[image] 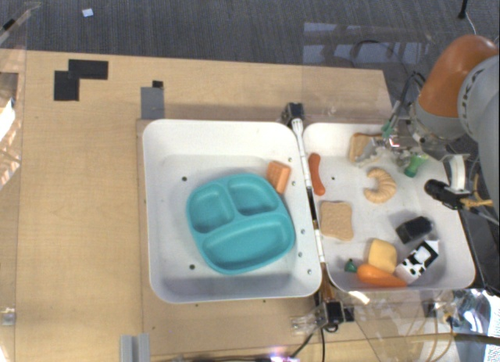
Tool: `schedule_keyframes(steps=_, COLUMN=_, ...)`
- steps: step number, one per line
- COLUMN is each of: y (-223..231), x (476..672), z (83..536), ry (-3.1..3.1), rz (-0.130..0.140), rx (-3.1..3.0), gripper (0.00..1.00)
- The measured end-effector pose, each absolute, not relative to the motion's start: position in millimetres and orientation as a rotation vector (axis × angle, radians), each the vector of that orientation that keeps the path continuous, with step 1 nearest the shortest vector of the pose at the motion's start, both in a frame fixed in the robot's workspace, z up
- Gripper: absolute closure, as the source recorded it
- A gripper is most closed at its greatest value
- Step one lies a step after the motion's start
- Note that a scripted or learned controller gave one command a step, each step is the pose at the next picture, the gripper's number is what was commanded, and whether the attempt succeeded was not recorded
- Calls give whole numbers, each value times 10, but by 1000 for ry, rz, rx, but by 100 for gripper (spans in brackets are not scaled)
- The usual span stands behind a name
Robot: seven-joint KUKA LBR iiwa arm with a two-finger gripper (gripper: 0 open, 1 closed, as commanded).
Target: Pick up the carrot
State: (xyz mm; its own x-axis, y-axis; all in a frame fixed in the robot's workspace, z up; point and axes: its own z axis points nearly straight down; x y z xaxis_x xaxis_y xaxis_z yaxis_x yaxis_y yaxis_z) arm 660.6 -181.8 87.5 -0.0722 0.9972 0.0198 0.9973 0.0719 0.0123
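Note:
The carrot (380, 276), orange with a small green top, lies along the near wall of the right bin (457, 274). It sits just in front of a yellow cheese block (382, 255). My gripper (393, 142) hovers over the far part of the right bin, between a tan bread piece (360, 146) and a green item (412, 166). It is well away from the carrot, with nothing seen in its grasp. The wrist hides how the gripper stands.
The right bin also holds a red sausage (316, 174), a croissant (381, 184), a toast slice (337, 220), a black block (413, 229) and a black-and-white toy (420, 259). The left bin (156, 196) holds a teal divided plate (240, 222) and an orange wedge (278, 176).

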Motion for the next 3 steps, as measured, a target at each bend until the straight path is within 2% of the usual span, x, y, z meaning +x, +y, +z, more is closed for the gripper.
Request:
schedule_keyframes(steps=1, y=-1885, x=5803, z=1402, ry=-2462, rz=-6, rx=-1966, gripper=0)
schedule_keyframes(steps=2, y=-1121, x=5276, z=957, ry=-2542, rz=-12, rx=-1870, gripper=0)
schedule_keyframes(steps=3, y=-1049, x=4982, z=947, ry=-2666, rz=-22, rx=-1733, gripper=0)
